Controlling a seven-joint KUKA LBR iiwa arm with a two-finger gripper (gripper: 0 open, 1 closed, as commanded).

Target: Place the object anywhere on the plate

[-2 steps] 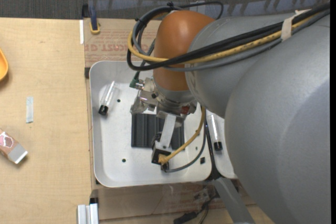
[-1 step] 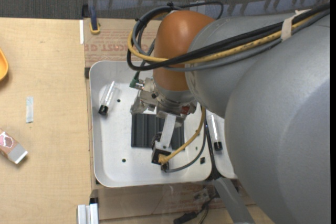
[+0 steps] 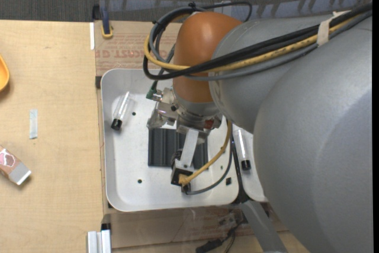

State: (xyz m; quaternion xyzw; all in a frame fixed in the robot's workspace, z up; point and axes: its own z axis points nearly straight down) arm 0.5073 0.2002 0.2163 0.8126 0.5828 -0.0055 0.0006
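**White bin beneath my wrist**

White plastic showed around my arm, which reached in from the right over the middle of the bin (image 3: 121, 183). My end effector (image 3: 167, 117) pointed down into the bin, mostly hidden under my orange band. I could not tell whether it was apart or together, nor whether it had anything. A black ridged block (image 3: 159, 148) lay flat on the bin floor just near of it, partly covered by my wrist. A clear tube (image 3: 120, 110) with a black cap lay tilted by the left wall, and a second capped tube (image 3: 241, 152) lay at the right. On the wooden desk (image 3: 53, 68), well to the left, a sliver of the orange plate (image 3: 2, 75) showed. A pale strip (image 3: 33, 124) and a pink-and-white bar (image 3: 13, 166) lay nearer.
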